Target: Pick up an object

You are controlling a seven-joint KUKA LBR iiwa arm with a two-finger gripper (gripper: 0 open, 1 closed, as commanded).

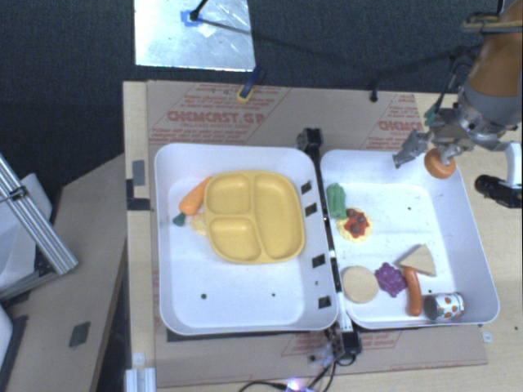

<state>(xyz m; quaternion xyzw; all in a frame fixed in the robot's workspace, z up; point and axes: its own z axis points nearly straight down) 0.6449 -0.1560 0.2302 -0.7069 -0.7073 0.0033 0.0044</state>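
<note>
My gripper point(431, 152) hangs over the back right corner of the right bin point(400, 207). A small orange round fruit point(441, 165) sits right at its tip, by the bin's back rim; the view does not show whether it is gripped or lying there. Lower in the same bin lie a green piece point(336, 198), a red and yellow pizza slice point(355, 224), a round tan cracker point(359, 284), purple grapes point(390, 278), a bread wedge point(419, 260), an orange sausage point(413, 291) and a small can point(445, 305).
The left bin point(245, 292) holds a yellow divided plate point(253, 216) with a carrot point(194, 196) at its left edge. A black divider point(319, 211) runs between the bins. A shiny metal sheet point(196, 23) lies beyond the bench.
</note>
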